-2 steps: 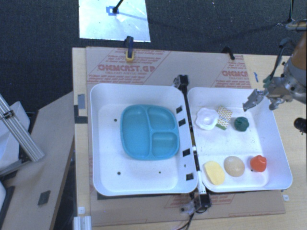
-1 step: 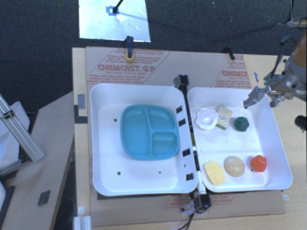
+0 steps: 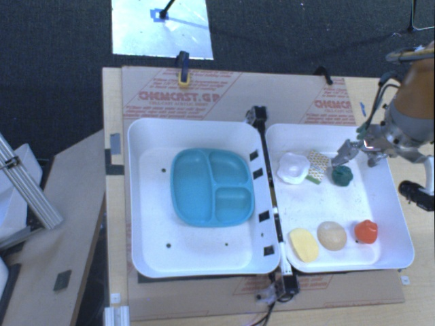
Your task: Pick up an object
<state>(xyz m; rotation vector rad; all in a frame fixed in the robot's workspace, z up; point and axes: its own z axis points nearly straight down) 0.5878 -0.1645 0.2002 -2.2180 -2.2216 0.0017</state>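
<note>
Since the claw (image 3: 343,156) hangs just at twelve o'clock of the green ball (image 3: 342,176), apparently targeting it, its state cannot be told.

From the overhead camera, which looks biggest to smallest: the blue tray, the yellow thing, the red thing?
1. Blue tray, largest by far.
2. Yellow thing.
3. Red thing, a little smaller than the yellow.

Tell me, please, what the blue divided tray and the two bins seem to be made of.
The blue tray looks like moulded plastic, matte: one even colour, rounded compartment walls, hardly any glare. The left bin and right bin seem to be thin formed white plastic, slightly glossy, with soft rounded rims, though coated metal cannot be excluded.
</note>
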